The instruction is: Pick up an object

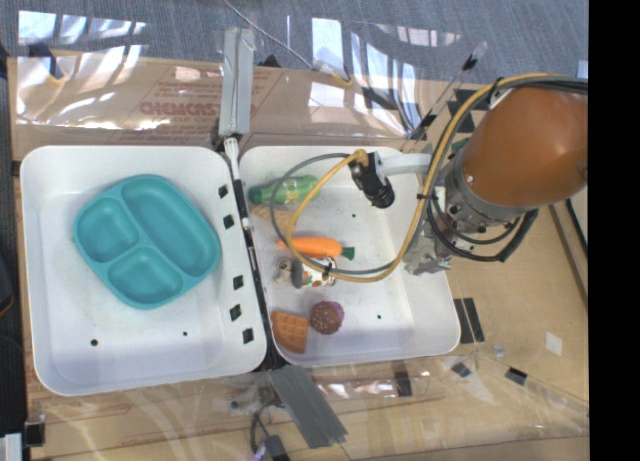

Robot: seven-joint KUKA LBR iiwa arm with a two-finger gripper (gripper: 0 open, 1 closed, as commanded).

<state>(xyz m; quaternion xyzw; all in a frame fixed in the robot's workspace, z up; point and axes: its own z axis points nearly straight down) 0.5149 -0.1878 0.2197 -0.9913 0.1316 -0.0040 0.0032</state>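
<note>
1. Camera view: grey arm with orange band (525, 149) over right shallow white bin (395, 324); gripper (428, 261) near the bin's right wall, grip state can't tell.
2. Right bin: orange plastic carrot (318, 247) mid-bin, green bottle (283, 190), brown waffle (290, 331), dark red round fruit (326, 317).
3. Left white bin (60, 339): teal three-compartment plate (147, 240).

The arm (520, 154) reaches in from the right, orange band uppermost, wrist pointing down, its tool (432, 254) hanging low.
</note>
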